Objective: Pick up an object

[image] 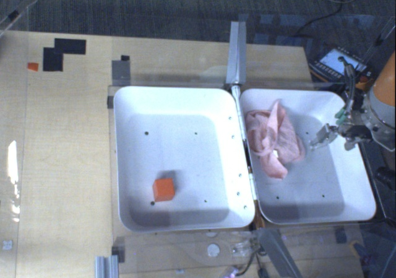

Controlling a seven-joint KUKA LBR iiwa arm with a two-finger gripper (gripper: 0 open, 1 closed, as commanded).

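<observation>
**Two candidates, one close to the pincer**

One gripper (334, 132) is all I have to work with, and from my seat it sits over the right bin (352, 208), toward that bin's right side, with the grey arm (383, 103) coming in from the right edge. Its two fingers look spread apart, one tip reaching left and down, the other hanging just to the right of it, and nothing lies between them, so I call the pincer open and empty.

Moving outward from the tips: the nearest thing is the pink cloth (272, 140), a crumpled heap in the left half of the same bin. It lies to the left of the gripper, near it but apart (a strip of bare bin floor shows between them). Its long axis runs roughly from the top of the bin toward the bottom, leaning a little to the right at the lower end, so a grasp from my side would meet it broadside.

Further out, across the divider, the left bin (136, 109) holds one small orange block (164, 189) near its lower left, well apart from the gripper.

My count: one pink cloth, one orange block, two white bins, one arm. I judge the cloth to be the natural target, needing a short move to the left and then down.
</observation>
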